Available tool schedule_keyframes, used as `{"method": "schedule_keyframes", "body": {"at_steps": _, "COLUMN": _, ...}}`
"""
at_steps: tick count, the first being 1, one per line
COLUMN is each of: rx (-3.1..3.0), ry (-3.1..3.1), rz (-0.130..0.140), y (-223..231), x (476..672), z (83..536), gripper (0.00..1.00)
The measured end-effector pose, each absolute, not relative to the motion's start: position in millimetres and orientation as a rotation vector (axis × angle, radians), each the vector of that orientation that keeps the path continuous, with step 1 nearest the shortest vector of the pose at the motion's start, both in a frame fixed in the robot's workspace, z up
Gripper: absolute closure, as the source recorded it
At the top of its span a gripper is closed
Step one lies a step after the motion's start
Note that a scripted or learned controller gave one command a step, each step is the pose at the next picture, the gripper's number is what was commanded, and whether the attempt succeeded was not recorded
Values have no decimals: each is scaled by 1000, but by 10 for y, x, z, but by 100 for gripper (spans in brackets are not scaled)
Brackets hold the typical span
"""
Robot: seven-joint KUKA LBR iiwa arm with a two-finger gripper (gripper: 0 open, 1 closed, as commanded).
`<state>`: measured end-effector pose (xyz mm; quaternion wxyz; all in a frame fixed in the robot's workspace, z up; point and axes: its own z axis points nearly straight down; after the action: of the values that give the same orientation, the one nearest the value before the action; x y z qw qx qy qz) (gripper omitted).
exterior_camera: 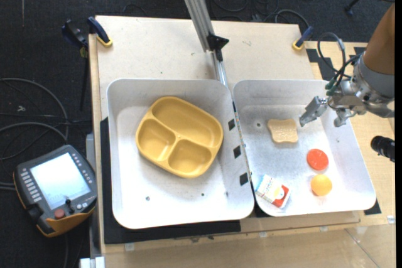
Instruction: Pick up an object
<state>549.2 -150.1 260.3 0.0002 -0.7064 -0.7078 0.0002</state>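
One red-and-white printed carton, lettering too small.

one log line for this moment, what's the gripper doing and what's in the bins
gripper: open, holding nothing, above right bin | right bin: toast slice, tomato, lemon, carton | left bin: yellow divided plate

A single camera hangs fixed above the bench, looking down at a slant from far enough off to take in both white bins, the bench's far edge and the dark floor beyond it. The gripper comes in at the frame's right side, over the right bin. The left bin lies well away from the gripper, across the frame, and farther that way a handheld control pendant rests on the floor.
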Motion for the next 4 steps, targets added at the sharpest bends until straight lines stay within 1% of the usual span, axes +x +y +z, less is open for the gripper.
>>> {"method": "schedule_keyframes", "body": {"at_steps": 1, "rx": -2220, "ry": -2223, "rz": 0, "y": -1501, "x": 5492, "z": 2604, "gripper": 0}}
{"method": "schedule_keyframes", "body": {"at_steps": 2, "rx": -2217, "ry": -2218, "rz": 6, "y": -1432, "x": 5475, "z": 1981, "gripper": 0}}
{"method": "schedule_keyframes", "body": {"at_steps": 3, "rx": -2219, "ry": -2216, "rz": 6, "y": -1485, "x": 5383, "z": 1412, "gripper": 0}}
{"method": "schedule_keyframes", "body": {"at_steps": 4, "rx": -2222, "ry": -2222, "rz": 0, "y": -1482, "x": 5389, "z": 943, "gripper": 0}}
